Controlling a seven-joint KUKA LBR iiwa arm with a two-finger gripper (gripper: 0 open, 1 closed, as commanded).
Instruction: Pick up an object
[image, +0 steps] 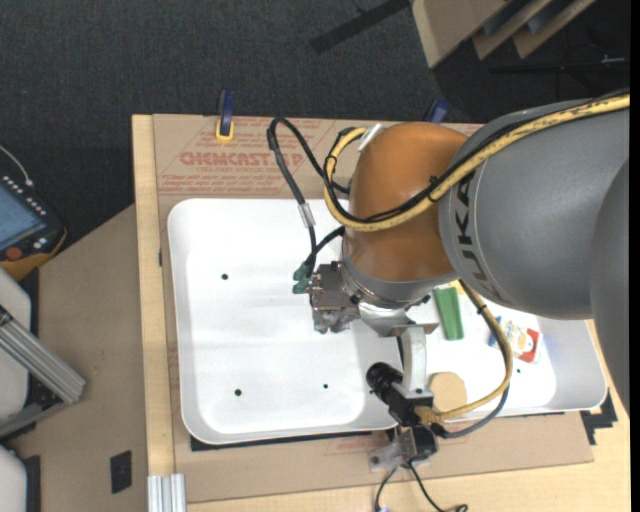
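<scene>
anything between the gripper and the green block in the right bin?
Can't settle it: the grey arm's orange band covers the gripper. The green rectangular block lies in the right white bin, beside a tan round disc; nothing visible lies on it.

Grey arm (545, 190) enters from the right of the camera view, upper link crossing high over the bench. Orange band (395, 200) sits above the wrist, pointing steeply downward. Yellow and black cables loop around the band. Gripper (325, 305) hangs below it, metal body visible.
</scene>
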